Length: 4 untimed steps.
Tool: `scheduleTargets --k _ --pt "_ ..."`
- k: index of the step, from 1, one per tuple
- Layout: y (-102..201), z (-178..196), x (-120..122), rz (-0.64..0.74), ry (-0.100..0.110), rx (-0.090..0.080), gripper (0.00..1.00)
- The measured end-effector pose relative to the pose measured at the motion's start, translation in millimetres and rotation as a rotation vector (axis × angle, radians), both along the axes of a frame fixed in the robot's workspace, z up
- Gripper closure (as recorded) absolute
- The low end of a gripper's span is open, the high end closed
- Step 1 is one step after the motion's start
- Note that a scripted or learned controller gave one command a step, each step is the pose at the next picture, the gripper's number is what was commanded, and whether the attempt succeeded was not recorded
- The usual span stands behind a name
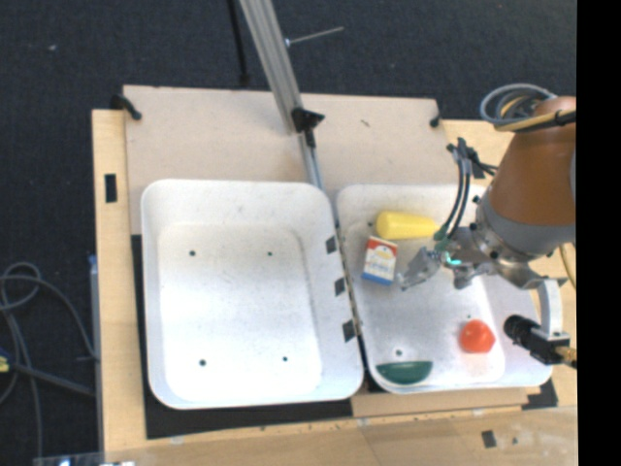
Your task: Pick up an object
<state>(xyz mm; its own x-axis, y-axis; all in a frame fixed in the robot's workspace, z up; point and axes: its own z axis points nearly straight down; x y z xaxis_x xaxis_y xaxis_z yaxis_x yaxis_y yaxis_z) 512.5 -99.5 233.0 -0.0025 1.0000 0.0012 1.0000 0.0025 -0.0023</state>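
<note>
— Where was the arm (529,187) at that moment?

— It reached in from the right, over the right bin (427,202). The orange band sat above the wrist, and the gripper (419,268) hung low over the middle of that bin, pointing toward its left side.

— Was it holding anything?

— Nothing could be seen between its tips. The small carton (380,260), white with red and blue print, stood just to the left of the gripper, very close, though whether they touched could not be told. As for the gripper itself, the metal end was too small and blurred to say whether it was spread or pressed together.

— What else lay in that bin?

— A yellow object (406,225), long and rounded, lay just behind the carton, toward the far wall. An orange-red ball (475,337) rested nearer the front right, well apart from the gripper. A dark green bowl-shaped piece (405,370) sat against the front rim.

— And the other bin?

— The left bin (155,289) sat touching the right one along its side, both on the tan tabletop (209,129). A slanted metal pole (277,56) rose from behind the bins toward the top of the view. Loose grey cables (39,299) lay on the dark floor to the left.
</note>
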Motion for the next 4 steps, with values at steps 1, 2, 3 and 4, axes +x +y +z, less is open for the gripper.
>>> scheduleTargets --k 1,2,3,4 --pt "-0.4 2.2 0.9 -0.003 -0.006 -0.001 0.00" --pt "-11.4 -54.1 -0.4 -0.004 0.001 -0.003 0.00" --pt "-14.9 -98.8 5.8 -0.005 0.001 -0.003 0.00" --pt "-16.6 -133.9 5.4 -0.005 0.000 -0.003 0.00"
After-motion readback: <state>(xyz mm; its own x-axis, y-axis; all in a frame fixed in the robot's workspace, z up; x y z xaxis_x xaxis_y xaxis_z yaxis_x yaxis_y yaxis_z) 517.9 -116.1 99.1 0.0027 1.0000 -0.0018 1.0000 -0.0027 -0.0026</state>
